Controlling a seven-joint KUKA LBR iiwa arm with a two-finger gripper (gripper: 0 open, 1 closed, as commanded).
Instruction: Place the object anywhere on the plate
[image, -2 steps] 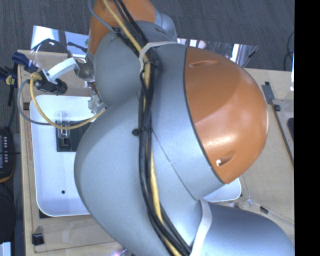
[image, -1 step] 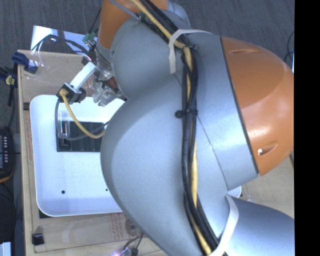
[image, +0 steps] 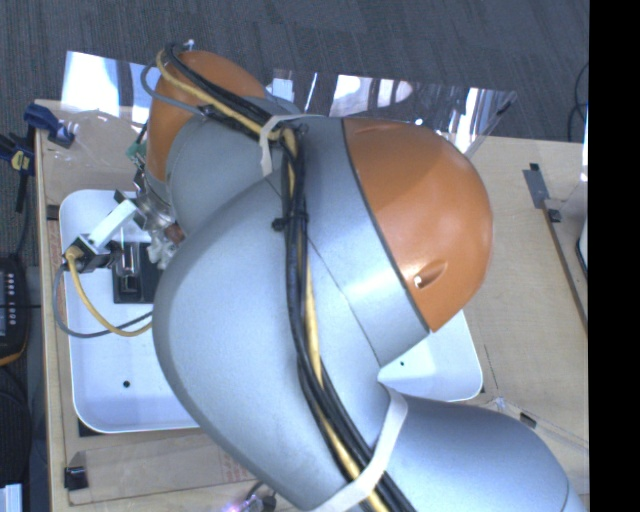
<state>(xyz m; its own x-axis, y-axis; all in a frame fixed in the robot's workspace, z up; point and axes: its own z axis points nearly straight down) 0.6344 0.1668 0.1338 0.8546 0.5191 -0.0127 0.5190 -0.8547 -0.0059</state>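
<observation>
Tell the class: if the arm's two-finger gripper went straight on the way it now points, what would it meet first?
Probably the floor of the shallow white left bin, since the black two-finger gripper points down over it; height above it is unclear.

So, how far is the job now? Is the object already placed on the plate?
I cannot confirm anything as done: the grey arm covers most of both bins, and I see no plate and no object. In hand: the gripper hangs over the left bin, beside a yellow cable; whether it carries anything is not clear. A small dark speck lies on the bin floor. The placing itself looks still left.
</observation>
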